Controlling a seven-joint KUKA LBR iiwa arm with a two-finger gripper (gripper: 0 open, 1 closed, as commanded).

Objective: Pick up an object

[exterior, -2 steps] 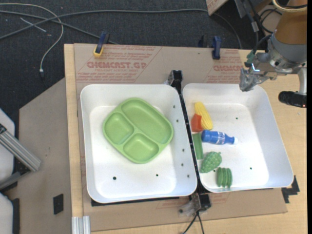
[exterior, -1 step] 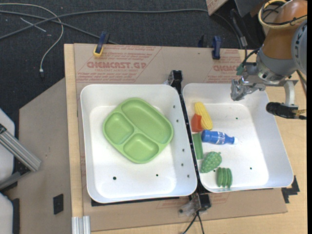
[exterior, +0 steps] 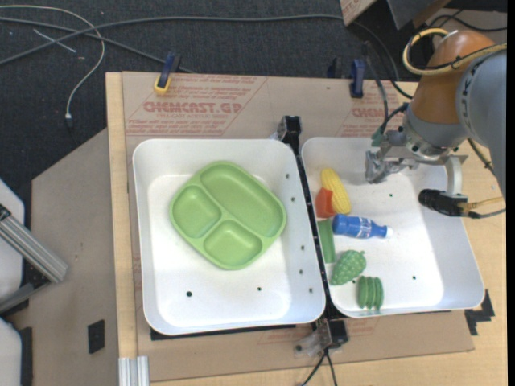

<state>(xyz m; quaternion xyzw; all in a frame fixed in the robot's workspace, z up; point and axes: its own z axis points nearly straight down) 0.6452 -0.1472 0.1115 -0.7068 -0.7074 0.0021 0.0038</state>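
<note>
Where the hand [exterior: 378,170] hangs, fingers look blurred.

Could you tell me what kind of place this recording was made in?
Probably a robotics lab bench for grasping trials: two white bins clamped on a cardboard-covered board, toy food such as a plastic corn cob, and loose cables on dark carpet.

Light green divided plate [exterior: 228,214] in the white left bin [exterior: 153,240]; right bin: yellow corn [exterior: 335,190], blue bottle [exterior: 359,227] (white-capped), green toys [exterior: 348,267].
</note>
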